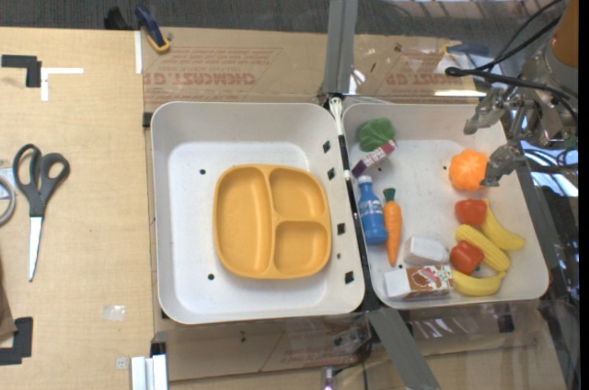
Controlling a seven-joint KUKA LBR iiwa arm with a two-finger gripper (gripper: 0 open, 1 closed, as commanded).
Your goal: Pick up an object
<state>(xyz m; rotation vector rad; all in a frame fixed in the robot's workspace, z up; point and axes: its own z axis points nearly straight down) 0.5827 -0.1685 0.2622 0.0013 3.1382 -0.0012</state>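
In the right bin (529,195), a carton (420,281) lies nearest at six o'clock, bananas (486,252) at four, a carrot (393,227) and bottle (371,210) toward nine. Farther back, the orange (468,170) sits at two o'clock, just beside the gripper (494,144), whose fingers look spread, grasping nothing.

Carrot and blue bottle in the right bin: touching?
Touching. The camera view shows the carrot lying right against the blue bottle, side by side, with no white bin floor visible between them.
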